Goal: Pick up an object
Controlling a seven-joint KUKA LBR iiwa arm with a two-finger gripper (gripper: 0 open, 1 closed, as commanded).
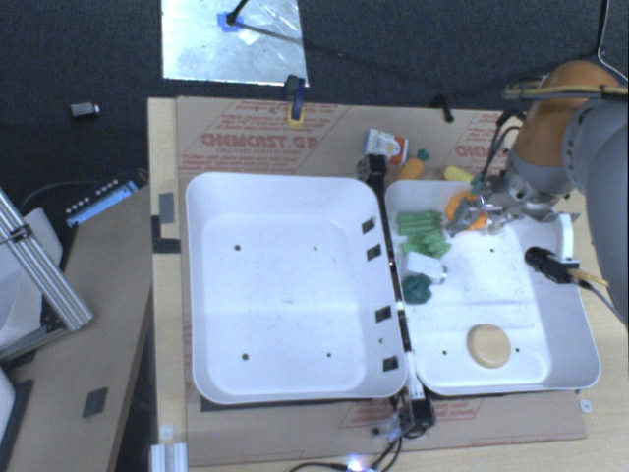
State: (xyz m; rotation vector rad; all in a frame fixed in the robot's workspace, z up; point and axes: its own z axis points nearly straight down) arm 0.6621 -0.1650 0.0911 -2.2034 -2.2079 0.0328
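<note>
My gripper (470,214) hangs over the far part of the right bin (550,362), reaching in from the right. An orange object (458,206) lies right at its tip, partly hidden by it; whether it is gripped is unclear. Just left of it sits a light green ridged object (421,225), with a white piece (427,265) and a dark teal lump (417,287) nearer the front. A tan round disc (488,345) rests near the bin's front.
The left bin (226,362) stands beside the right one, black clips along the shared rim. Behind the bins on the cardboard lie a small white and red pack (384,146), an orange item (413,166) and a yellow item (457,175).
</note>
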